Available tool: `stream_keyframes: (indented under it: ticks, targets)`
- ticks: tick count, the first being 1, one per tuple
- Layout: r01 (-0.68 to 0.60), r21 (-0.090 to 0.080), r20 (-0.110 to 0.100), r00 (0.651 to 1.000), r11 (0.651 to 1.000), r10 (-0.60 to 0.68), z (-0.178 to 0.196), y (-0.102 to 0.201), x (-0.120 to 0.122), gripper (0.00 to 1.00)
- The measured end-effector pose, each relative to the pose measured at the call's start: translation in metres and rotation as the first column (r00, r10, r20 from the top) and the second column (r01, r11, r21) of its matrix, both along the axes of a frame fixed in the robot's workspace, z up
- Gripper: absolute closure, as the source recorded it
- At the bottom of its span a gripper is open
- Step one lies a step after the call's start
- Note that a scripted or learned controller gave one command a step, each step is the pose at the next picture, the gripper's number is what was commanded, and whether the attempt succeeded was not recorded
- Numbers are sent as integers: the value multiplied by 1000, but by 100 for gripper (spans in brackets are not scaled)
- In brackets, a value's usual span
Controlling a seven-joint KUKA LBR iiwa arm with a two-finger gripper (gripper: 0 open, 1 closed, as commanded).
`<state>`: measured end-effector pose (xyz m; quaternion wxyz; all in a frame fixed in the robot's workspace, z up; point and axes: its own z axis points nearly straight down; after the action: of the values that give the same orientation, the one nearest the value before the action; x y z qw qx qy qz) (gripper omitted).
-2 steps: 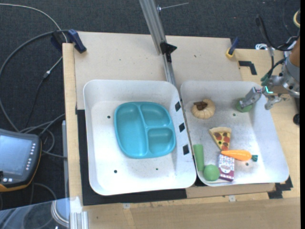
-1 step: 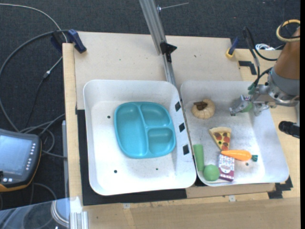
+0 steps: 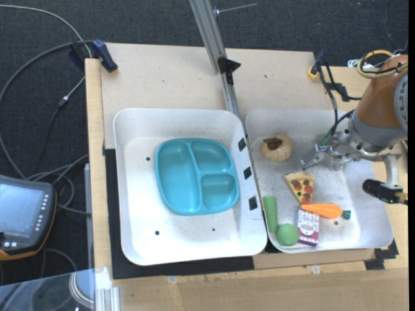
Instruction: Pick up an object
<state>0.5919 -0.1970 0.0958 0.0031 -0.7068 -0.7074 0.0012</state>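
I'm getting bright, even overhead light; the white bins (image 3: 188,125) nearly wash out, shadows stay soft and short, focus is fairly sharp, and the dark floor (image 3: 39,57) looks slightly grainy.

Right bin (image 3: 379,235): we find open floor along its far edge and right side. Crowding the near left: pizza slice (image 3: 301,187), carrot (image 3: 322,210), small carton (image 3: 308,228), green ball (image 3: 287,234), green stick (image 3: 270,207). A brown bun (image 3: 277,148) sits apart farther back. Left bin (image 3: 130,173): a blue divided plate (image 3: 196,175) takes the middle; we see bare margins around it.
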Motion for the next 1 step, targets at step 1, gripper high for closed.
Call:
stream_keyframes:
  ticks: [1]
  targets:
    - [0, -1, 2, 1000, 1000, 0, -3, 0, 0, 0]
